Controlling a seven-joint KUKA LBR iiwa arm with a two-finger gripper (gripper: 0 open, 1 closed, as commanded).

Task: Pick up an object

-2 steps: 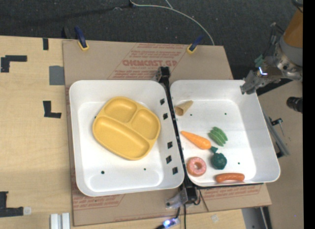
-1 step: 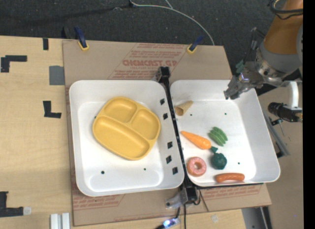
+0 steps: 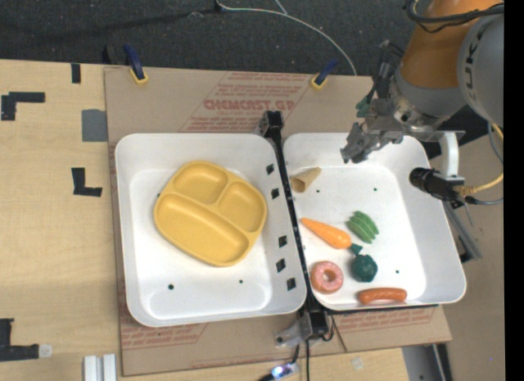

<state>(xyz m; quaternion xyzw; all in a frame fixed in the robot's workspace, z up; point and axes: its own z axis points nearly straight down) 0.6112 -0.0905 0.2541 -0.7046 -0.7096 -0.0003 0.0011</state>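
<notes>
Two white bins sit side by side, and the right bin (image 3: pixel 413 199) has all the small stuff. The carrot (image 3: pixel 326 233) lies near the middle, long axis slanting from upper left to lower right, fat end by the green leafy bit (image 3: pixel 362 227). Glossy plastic toy food, looks like: a pink donut ring (image 3: pixel 327 276), a red sausage (image 3: pixel 382 295) lying level, a dark green lump (image 3: pixel 364 268), a tan wedge (image 3: pixel 305 179). The left bin (image 3: pixel 135 207) holds a smooth yellow divided plate (image 3: pixel 211 212). The gripper (image 3: pixel 358 149) hangs over the right bin's top edge, nothing in it; can't tell how its fingers sit.
</notes>
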